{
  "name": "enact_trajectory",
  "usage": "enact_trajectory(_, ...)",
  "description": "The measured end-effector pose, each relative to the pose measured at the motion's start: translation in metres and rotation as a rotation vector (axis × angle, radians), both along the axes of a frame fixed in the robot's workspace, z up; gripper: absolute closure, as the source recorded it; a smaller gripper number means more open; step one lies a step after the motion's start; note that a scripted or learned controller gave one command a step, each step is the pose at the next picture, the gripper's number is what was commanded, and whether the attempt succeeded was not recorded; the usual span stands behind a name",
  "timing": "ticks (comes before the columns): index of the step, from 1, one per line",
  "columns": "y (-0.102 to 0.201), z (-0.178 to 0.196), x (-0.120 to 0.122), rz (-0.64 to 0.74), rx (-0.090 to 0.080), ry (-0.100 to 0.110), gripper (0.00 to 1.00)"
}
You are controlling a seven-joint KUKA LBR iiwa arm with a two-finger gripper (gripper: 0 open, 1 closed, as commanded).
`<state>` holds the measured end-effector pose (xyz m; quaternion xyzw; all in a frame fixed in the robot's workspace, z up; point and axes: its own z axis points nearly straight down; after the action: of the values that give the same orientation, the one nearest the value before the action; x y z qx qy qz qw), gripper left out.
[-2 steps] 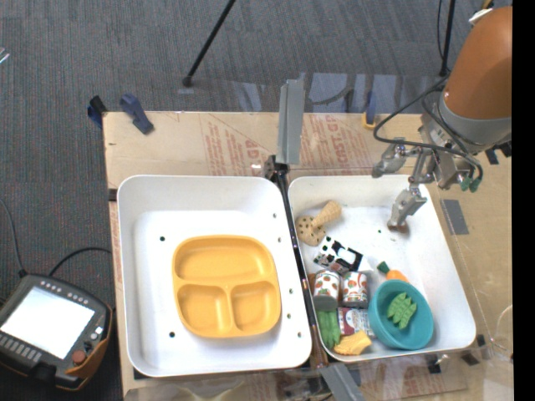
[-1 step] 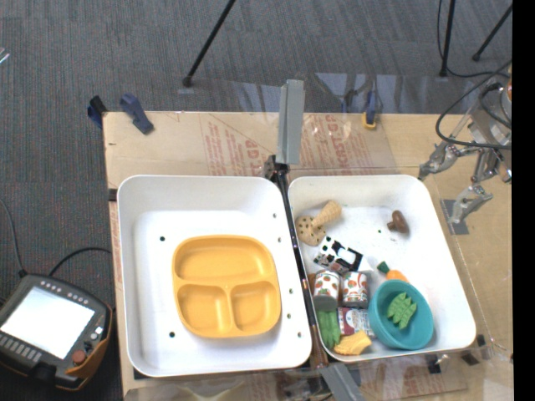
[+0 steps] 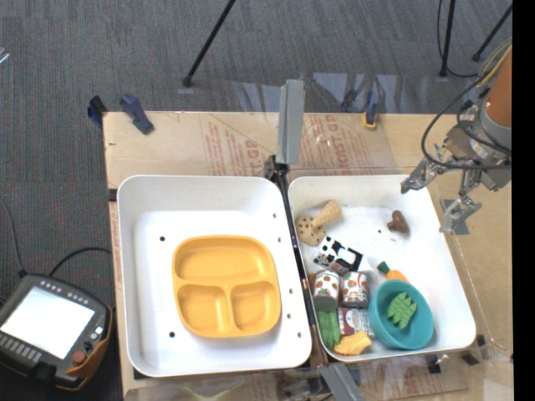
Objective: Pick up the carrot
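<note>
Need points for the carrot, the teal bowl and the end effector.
carrot (image 3: 391, 272): camera view, on its orange body beside the bowl's upper rim.
teal bowl (image 3: 420, 331): camera view, on its lower right rim.
end effector (image 3: 437, 193): camera view, midway between the fingertips, above the right bin's far right corner.

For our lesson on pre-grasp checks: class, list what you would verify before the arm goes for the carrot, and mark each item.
1. Carrot located, right bin: ok.
2. Carrot free of neighbours: not ok; it lies against the teal bowl rim.
3. Gripper open: ok.
4. Gripper above carrot: not ok; it sits over the bin's far right edge.
5. Gripper holding nothing: ok.
6. Carrot's full length visible: cannot tell.
</note>
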<state>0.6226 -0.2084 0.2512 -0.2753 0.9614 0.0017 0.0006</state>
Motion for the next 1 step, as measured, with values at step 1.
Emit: enact_trajectory(1,-0.0013,-0.0214,-0.0282,0.458,0.0,-0.003,0.0)
